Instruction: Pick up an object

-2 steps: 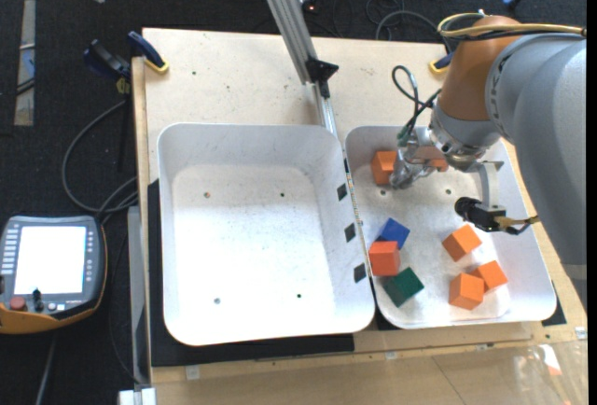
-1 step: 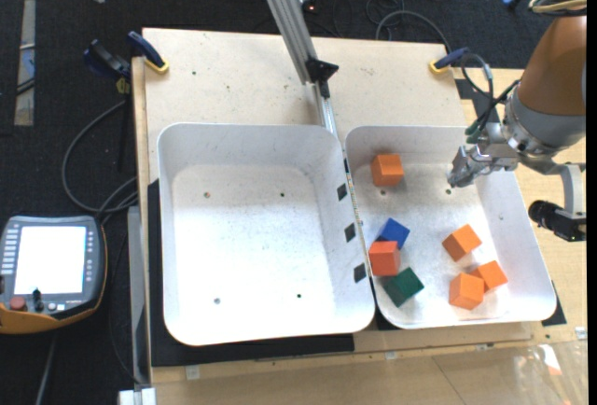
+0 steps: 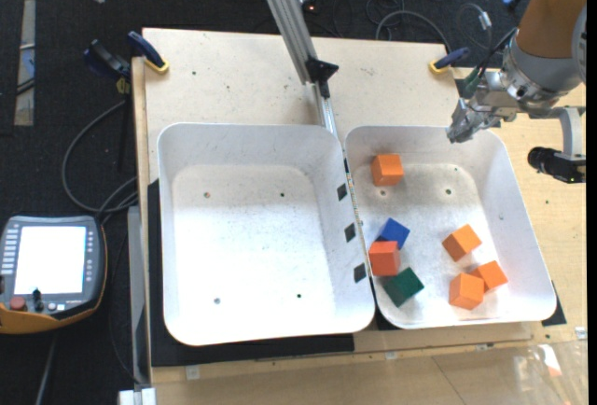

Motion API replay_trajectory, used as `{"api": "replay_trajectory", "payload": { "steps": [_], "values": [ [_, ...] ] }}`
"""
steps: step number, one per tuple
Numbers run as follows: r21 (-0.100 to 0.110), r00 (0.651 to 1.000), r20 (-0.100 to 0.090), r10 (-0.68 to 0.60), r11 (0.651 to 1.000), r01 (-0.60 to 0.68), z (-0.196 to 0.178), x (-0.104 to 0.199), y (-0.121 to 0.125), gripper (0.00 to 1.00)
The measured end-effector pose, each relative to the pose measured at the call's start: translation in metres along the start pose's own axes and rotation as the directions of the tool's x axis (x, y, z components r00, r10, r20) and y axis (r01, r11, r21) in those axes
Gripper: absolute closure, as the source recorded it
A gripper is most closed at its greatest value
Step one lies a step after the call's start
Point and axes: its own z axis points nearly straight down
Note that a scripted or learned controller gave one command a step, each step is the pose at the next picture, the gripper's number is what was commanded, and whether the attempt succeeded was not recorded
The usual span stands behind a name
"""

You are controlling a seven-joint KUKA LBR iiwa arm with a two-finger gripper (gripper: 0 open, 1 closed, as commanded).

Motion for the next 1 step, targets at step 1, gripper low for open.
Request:
{"api": "replay_trajectory", "payload": {
  "steps": [1],
  "values": [
    [0.010,1.000,-0.001,0.008,1.000,-0.008,0.0633,-0.0392,0.0308,1.00]
  ]
}}
